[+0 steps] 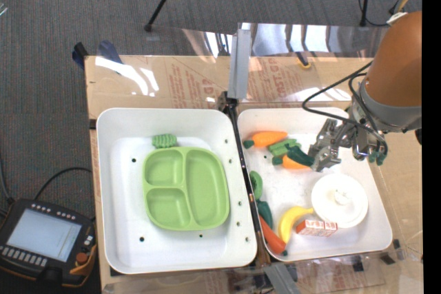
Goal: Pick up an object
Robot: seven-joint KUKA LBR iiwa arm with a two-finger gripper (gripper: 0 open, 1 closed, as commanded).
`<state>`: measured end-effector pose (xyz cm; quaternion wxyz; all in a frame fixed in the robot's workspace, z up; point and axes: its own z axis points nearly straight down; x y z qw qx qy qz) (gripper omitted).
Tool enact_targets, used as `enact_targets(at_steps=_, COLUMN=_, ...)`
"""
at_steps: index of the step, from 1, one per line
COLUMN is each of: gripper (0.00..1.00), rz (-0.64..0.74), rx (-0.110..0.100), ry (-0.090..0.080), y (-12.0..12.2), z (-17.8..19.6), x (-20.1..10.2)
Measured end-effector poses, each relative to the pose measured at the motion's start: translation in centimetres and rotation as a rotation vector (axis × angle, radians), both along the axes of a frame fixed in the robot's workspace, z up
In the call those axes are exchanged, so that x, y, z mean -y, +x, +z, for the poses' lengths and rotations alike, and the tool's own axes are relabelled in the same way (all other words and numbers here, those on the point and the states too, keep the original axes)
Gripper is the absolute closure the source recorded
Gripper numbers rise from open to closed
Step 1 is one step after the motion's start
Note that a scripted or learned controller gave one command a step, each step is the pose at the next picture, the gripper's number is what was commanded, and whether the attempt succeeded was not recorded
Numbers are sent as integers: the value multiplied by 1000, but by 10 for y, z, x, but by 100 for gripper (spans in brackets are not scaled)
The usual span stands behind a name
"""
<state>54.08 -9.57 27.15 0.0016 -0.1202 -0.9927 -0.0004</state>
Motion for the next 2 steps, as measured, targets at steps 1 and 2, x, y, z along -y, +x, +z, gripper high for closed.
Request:
enact_targets(at_steps=1, gripper=100, rz=132, rx=-11, ry=4, y=-29, z=-135, x=6)
enact_targets(at_steps=2, gripper=100, rz=107, rx=5, ry=1, y=33, z=-184, x=19)
